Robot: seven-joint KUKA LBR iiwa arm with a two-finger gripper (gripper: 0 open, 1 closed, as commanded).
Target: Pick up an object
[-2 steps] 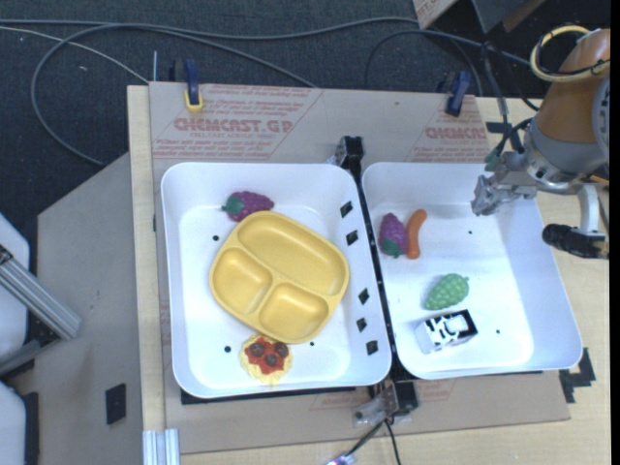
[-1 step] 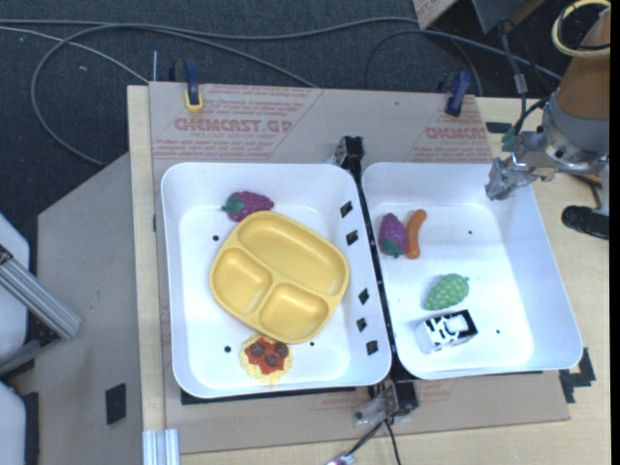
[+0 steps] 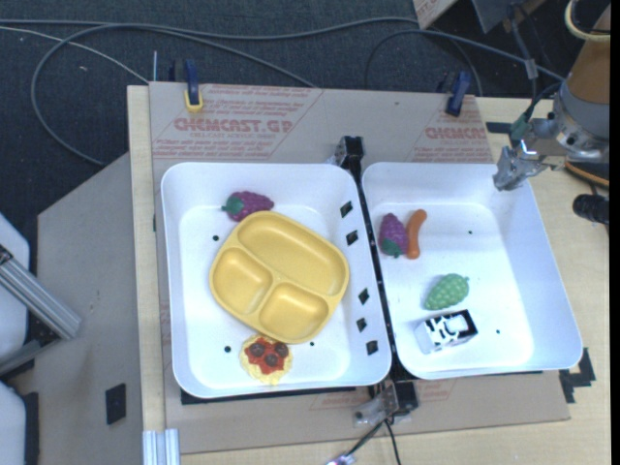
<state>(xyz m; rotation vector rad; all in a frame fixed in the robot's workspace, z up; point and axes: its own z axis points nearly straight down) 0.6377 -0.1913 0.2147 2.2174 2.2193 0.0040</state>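
The gripper (image 3: 508, 176) hangs above the right bin's (image 3: 542, 289) far corner, jaws too small to tell if open, probably lining up for the green object (image 3: 448, 290) & others lying loose in this bin.

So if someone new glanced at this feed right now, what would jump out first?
Probably the yellow divided plate filling the middle of the left bin, with purple grapes behind it. Next, the gripper hovering over the right bin's far right corner, away from the toys there.
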